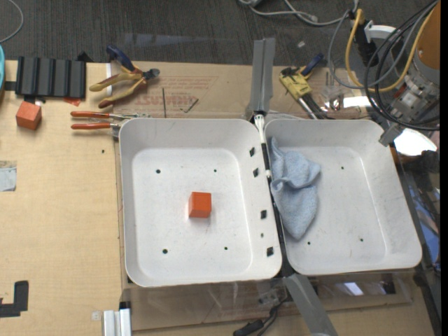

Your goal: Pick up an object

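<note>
An orange cube (199,205) rests on the floor of the left bin (140,257), a little left of its middle. A crumpled blue-grey cloth (294,191) lies against the left wall of the right bin (392,250). The arm (422,75) comes in at the upper right, orange band uppermost. My gripper (409,142) hangs over the far right corner of the right bin, washed out by glare, well away from both the cloth and the cube.
Behind the left bin lie tan-handled pliers (122,82) and red-handled pliers (94,121). A second orange block (29,115) and a black ribbed piece (52,77) sit at far left. A yellow clamp (299,86) and cables (378,54) crowd the area behind the right bin.
</note>
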Available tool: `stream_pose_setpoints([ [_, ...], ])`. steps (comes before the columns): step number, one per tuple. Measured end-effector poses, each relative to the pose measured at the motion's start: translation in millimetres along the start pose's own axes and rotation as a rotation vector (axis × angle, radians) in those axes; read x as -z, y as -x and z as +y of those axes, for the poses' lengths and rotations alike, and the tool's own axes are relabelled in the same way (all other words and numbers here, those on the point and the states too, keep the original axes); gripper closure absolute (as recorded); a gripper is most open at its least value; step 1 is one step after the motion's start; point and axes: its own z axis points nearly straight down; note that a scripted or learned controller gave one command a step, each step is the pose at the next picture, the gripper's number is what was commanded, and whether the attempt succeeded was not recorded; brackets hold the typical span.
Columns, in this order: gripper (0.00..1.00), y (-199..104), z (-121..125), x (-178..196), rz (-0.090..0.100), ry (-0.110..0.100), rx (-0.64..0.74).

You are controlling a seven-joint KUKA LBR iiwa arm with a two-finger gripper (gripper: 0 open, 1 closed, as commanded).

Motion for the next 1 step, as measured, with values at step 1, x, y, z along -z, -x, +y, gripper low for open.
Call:
stream_pose_setpoints([
  [1,1.0,-0.5,-0.1,11.2,0.002,-0.001,0.325],
])
